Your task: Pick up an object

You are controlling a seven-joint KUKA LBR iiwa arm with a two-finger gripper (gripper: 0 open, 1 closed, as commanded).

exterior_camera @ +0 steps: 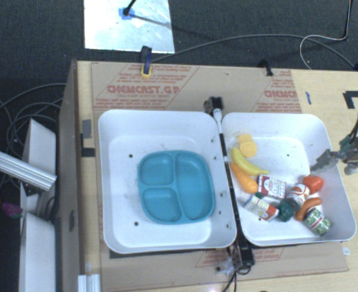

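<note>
bins (166, 123): smooth white plastic | tray (175, 184): matt blue plastic | bench board (185, 87): printed brown cardboard | banana (245, 162): glossy plastic | floor sheet (127, 17): shiny metal

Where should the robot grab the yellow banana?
Probably across the banana's middle, coming straight down. It lies flat in the right bin, its upper side open, while the carrot lies close along its lower side, so the fingers should close across its narrow width.
</note>
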